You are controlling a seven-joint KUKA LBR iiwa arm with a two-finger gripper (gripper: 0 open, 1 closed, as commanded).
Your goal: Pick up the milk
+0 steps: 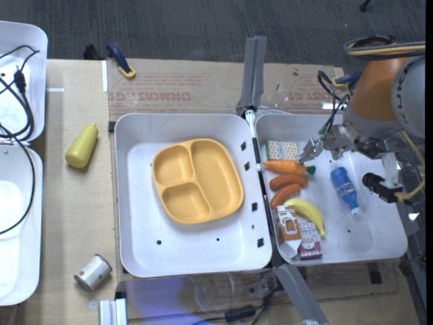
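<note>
Milk carton (300,230): we see it lying flat at the front left corner of the right bin (379,242), orange and white with a dark red end toward the front edge.
Banana (308,213): we find it just beside the carton's upper right, its tip overlapping the carton.
Sausages (287,187): two orange-brown pieces lie just behind the banana, along the bin's left wall.
Carrot (289,167): it lies across, behind the sausages, green end to the right.
Blue bottle (344,189): it lies on its side near the bin's middle, well apart from the carton.
Hand (312,151): we see it low over the back of the right bin, near the carrot's green end, holding nothing; we cannot tell its spread.
Left bin (135,249): it holds a yellow divided plate (197,180).
Table (74,215): a yellow mustard bottle (82,147) and a small can (93,272) lie left of the bins.
</note>
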